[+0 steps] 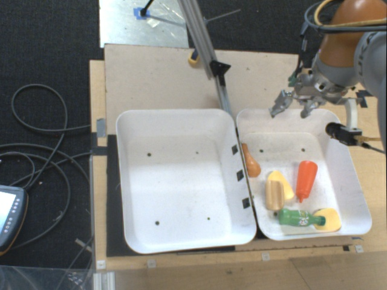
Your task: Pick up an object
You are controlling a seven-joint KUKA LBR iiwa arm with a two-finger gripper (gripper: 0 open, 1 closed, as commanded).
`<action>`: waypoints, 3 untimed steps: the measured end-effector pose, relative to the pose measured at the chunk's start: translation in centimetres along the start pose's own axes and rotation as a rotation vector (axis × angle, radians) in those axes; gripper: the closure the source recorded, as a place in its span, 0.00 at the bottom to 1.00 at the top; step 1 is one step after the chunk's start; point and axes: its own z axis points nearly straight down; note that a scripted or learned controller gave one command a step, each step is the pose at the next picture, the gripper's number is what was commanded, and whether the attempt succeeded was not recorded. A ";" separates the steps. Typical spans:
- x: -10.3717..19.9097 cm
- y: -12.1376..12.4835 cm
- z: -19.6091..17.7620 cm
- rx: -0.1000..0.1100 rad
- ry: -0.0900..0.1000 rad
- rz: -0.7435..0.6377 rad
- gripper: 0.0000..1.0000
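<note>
Two bins: a left bin (pixel 175 180) and a right bin (pixel 347 180) sat side by side on the counter (pixel 151 77).
End effector: the end effector (pixel 293 106) hung over the far edge of the right bin, its two fingers spread wide apart, with nothing between them and touching nothing.
Arm: it reached in from the right, the orange band (pixel 357 11) above the wrist.
Objects in right bin: an orange carrot-like piece (pixel 306 179) lay near the middle; a yellow and tan piece (pixel 277 191) just left of it; an orange-brown pear-shaped piece (pixel 250 163) against the left wall; a green bottle (pixel 297 217) lay on its side at the near edge, touching a yellow piece (pixel 329 217) on its right.
Gap: all objects lay well apart from the end effector, nearer than it.
</note>
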 end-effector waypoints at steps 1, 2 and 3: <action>-0.4 -0.8 5.7 0.001 0.000 0.002 0.00; -0.4 -0.9 10.9 0.001 0.001 0.002 0.00; -0.4 -0.6 9.4 -0.007 0.000 0.002 1.00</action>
